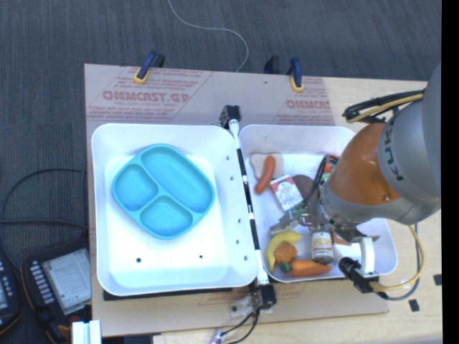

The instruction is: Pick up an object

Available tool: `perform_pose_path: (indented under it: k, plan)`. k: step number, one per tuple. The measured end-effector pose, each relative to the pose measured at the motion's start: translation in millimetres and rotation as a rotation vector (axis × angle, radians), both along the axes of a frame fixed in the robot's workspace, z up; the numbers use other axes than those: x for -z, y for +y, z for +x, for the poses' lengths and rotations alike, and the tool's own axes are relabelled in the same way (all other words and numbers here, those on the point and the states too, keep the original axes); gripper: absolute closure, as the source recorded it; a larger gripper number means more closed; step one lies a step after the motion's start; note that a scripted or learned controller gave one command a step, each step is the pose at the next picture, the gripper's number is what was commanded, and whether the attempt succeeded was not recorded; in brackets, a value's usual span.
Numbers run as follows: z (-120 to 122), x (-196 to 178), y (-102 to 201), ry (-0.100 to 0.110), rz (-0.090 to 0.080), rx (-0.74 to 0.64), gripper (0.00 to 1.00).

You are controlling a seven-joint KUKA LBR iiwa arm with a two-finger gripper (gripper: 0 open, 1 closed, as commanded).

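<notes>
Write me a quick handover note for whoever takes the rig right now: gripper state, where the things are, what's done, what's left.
Gripper: low in the right bin, over the clutter; its wrist hides it, so open or shut cannot be told, and no thing is seen held.
Right bin: sausage at the back, packet beside it, small bottle, banana and carrot at the front.
Left bin: blue divided plate.
Done: arm is down among the things.
Left: get a confirmed grip on one thing and lift it.
</notes>
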State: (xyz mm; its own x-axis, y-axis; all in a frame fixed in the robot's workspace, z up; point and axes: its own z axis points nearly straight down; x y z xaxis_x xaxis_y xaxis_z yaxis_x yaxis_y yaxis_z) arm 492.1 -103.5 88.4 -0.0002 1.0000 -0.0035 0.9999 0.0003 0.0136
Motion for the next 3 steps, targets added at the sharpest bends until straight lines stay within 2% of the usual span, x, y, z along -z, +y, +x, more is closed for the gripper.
perform_pose_path:
  k: [1,2,3]
  plan:
    - [1,-10,0,0.0,0.0,0.0,1.0]
    - [93,-96,73,0.012,0.004,-0.002,1.0]
    - [2,-127,38,0.014,0.002,0.002,1.0]
